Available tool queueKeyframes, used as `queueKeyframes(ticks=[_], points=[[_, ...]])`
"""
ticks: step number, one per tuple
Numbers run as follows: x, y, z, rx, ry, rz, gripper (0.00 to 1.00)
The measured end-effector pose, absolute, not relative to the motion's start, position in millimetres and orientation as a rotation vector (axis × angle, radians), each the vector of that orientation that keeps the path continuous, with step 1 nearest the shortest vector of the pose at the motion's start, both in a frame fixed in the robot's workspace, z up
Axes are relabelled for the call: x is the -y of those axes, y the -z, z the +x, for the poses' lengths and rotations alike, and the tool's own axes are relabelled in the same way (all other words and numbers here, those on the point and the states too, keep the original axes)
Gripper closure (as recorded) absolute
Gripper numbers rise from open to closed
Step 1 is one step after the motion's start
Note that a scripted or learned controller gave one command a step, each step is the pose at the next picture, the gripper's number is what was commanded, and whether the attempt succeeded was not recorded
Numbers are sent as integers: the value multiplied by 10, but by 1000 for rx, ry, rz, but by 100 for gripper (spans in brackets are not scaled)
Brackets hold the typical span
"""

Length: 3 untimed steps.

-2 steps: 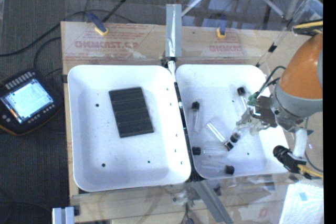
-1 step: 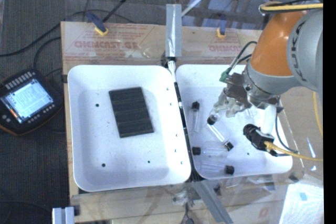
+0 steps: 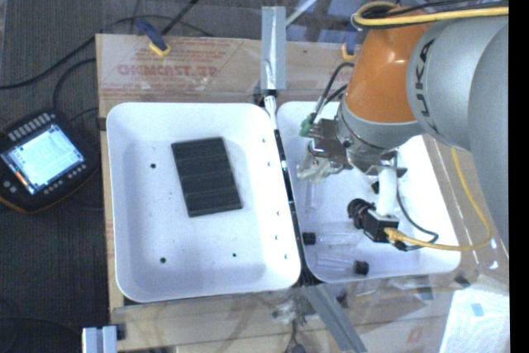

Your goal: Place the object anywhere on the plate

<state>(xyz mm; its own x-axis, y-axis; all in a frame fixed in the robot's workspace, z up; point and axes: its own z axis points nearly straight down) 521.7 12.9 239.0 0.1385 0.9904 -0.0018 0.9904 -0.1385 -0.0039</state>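
- Gripper [image 3: 316, 171] hanging over the right bin [image 3: 434, 259], close to that bin's inner wall, under the grey arm [image 3: 467, 70] and its orange band [image 3: 382, 74].
- Cannot tell whether open or closed: tip pale and partly see-through, lost against the white bin floor.
- Nothing plainly seen clamped in the gripper.
- Dark ribbed plate [image 3: 207, 176] lying flat in the left bin [image 3: 132, 264], well apart from the gripper, toward the view's left and across both bin walls; turned slightly askew to the bin's edges.
- Clear object [image 3: 335, 240] lying on the right bin's floor, nearer the view's bottom edge than the gripper, close to it but apart; outline faint, shape hard to make out.
- Second clear piece [image 3: 331, 264] just beyond it, farther again from the gripper, by the bin's front wall.
- Small black bit [image 3: 308, 238] beside the clear object, almost straight below the gripper in the view; another black bit [image 3: 361, 267] near the front wall.
- Black fitting [image 3: 364, 215] with a yellow cable [image 3: 442, 245] to the gripper's lower right in the view, over the same bin.
- Handheld screen unit [image 3: 41, 161] on the dark floor, far off to the view's left of the gripper, beyond the left bin.
- Cardboard sheet [image 3: 182, 70] under the bins' far edges, above and to the left of the gripper in the view.
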Motion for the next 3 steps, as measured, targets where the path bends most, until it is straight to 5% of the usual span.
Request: queueKeyframes(ticks=[2,3], points=[[-1330,-2936,5676,2216,-7,-2228,100],[-1861,-4050,5791,2585,-3,-1789,100]])
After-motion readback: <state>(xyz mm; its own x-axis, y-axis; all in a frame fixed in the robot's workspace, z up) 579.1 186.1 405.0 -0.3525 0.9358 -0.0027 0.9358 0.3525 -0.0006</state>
